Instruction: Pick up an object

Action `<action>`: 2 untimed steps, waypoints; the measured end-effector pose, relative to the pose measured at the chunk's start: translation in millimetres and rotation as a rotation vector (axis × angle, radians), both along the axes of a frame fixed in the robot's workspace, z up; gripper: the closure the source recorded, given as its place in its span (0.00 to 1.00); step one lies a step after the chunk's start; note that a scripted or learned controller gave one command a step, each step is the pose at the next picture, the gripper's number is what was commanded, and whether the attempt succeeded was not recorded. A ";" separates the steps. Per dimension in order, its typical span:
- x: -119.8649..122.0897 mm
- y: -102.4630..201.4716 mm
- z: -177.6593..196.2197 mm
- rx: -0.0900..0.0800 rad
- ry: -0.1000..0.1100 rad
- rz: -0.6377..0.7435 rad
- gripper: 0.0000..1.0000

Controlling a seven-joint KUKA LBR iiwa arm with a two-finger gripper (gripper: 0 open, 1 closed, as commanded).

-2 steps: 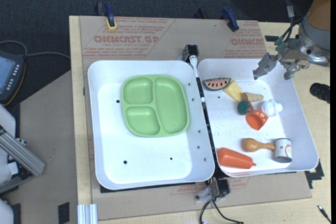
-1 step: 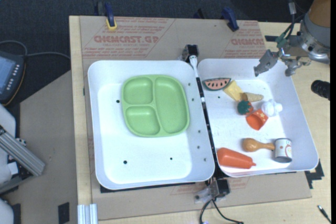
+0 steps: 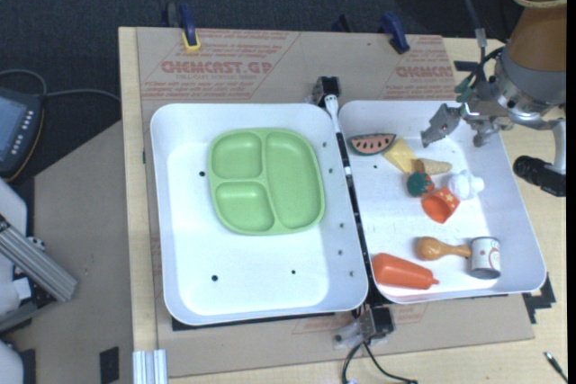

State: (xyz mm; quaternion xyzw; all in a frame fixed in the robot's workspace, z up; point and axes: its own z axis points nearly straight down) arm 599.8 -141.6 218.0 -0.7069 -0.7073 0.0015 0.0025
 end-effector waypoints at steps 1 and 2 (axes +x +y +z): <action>-8.1 7.6 -56.3 0.001 0.001 0.000 0.00; -5.7 10.9 -119.7 0.001 0.002 -0.001 0.00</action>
